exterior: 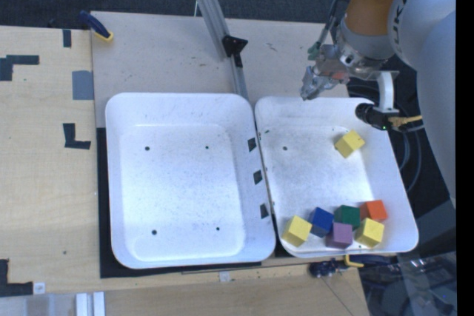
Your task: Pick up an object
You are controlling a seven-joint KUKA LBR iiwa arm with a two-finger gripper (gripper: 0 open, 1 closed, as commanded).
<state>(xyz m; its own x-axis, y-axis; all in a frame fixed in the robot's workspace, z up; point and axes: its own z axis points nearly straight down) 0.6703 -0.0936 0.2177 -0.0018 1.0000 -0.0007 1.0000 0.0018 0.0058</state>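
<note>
The right bin (296, 159) holds several small blocks. A yellow block (349, 143) lies alone near its right wall. Clustered at the front edge are a yellow block (298, 230), a blue block (321, 220), a green block (346, 216), a purple block (341, 234), an orange block (375, 210) and another yellow block (371, 232). My gripper (310, 89) hangs over the far rim of the right bin, well above and left of the lone yellow block. Nothing shows between its tips.
The left bin (178, 181) sits beside the right one, with a black mat under both. A slanted metal pole (211, 11) rises behind the bins. A blue and yellow tool (96, 26) lies at the far left of the bench. Cables hang at the right.
</note>
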